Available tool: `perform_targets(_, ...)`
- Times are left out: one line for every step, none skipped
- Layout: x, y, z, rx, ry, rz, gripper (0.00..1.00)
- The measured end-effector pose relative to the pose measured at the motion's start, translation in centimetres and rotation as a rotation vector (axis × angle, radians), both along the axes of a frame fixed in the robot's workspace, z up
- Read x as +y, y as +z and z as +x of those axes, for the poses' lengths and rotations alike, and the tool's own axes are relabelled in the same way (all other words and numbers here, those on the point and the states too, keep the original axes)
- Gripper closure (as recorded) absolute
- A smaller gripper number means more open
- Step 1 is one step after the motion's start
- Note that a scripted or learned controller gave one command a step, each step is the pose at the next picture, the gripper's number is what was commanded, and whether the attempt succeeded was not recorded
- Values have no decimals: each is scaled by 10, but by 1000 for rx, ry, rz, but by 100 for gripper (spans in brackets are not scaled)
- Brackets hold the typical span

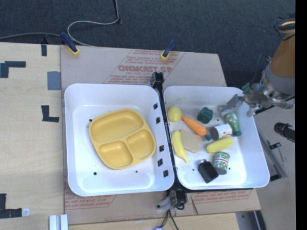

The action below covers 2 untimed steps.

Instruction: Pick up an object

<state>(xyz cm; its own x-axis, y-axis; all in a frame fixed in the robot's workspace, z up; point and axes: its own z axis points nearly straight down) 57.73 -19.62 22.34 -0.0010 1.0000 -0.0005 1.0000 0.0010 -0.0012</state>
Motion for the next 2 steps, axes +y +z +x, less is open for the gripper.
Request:
perform_targets(35, -92, 45, 2, 0, 2, 0)
perform_targets(95, -138, 28, -2, 1, 1, 0)
